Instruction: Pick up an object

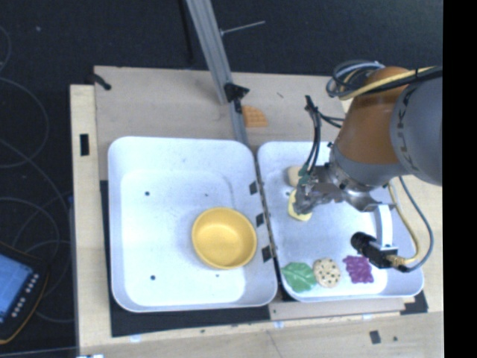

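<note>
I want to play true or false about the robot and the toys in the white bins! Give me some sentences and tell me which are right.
1. The yellow bowl sits in the left bin. True.
2. The purple grapes are in the left bin. False: they lie in the right bin, near its front edge.
3. A cookie lies between the green leaf and the purple grapes. True.
4. The gripper is over the yellow bowl. False: it is over the right bin, right by a small yellow object.
5. An orange waffle piece lies inside the right bin. False: it lies on the bench behind the bins.
</note>
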`<state>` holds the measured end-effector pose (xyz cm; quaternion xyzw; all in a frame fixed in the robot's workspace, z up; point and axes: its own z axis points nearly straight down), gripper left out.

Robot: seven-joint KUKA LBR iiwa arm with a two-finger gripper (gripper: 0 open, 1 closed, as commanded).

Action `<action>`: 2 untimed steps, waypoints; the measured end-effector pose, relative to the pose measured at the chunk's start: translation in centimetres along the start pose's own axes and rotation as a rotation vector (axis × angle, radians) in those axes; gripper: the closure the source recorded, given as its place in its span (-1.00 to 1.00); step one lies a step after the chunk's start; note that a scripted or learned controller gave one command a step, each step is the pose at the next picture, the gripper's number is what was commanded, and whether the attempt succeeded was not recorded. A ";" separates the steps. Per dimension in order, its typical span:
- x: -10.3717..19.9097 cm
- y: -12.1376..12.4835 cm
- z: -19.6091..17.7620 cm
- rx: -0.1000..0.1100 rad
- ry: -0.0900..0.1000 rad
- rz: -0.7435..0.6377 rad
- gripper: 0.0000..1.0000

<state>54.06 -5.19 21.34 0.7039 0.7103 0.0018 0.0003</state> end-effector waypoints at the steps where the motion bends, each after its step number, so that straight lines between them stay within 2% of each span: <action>1: 5.5 -1.0 -1.5 0.000 0.000 0.000 1.00; 2: 9.8 -1.0 -1.8 0.001 -0.001 0.001 1.00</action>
